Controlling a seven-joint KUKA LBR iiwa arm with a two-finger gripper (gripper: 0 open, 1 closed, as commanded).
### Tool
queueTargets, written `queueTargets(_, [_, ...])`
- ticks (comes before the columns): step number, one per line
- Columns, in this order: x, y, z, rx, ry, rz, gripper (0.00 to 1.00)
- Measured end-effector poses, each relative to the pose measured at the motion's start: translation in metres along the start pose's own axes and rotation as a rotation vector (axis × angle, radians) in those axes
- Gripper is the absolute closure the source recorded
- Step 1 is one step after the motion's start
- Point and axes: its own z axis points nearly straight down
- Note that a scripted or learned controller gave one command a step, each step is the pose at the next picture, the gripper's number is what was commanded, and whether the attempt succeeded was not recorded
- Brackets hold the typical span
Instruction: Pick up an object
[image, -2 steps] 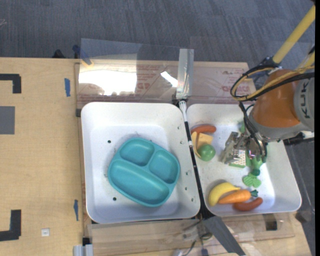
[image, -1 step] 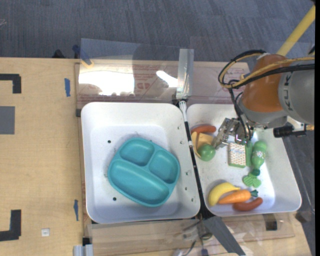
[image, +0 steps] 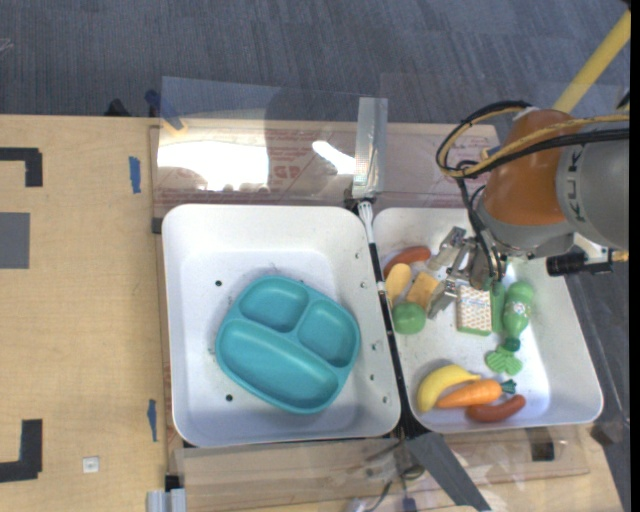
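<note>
Right bin (image: 570, 395) holds clustered toy food, gripper (image: 452, 275) lowered among it for picking; jaws' state cannot be told.

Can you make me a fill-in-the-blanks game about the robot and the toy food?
1. The teal tray lies in the ____ bin.
2. The banana is coloured ____.
3. The carrot lies in the ____ bin, touching the banana.
4. The gripper is above the ____ bin.

Missing words: left; yellow; right; right
</note>
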Motion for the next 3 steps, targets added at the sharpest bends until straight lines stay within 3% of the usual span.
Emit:
queueTargets(1, [-0.052,-0.028,-0.060,0.001,-0.005,-0.037,0.00])
queueTargets(2, [-0.009,-0.067,-0.007,-0.004,-0.011,-0.061,0.00])
queueTargets(3, [-0.013,-0.065,-0.022,-0.004,-0.023,-0.064,1.00])
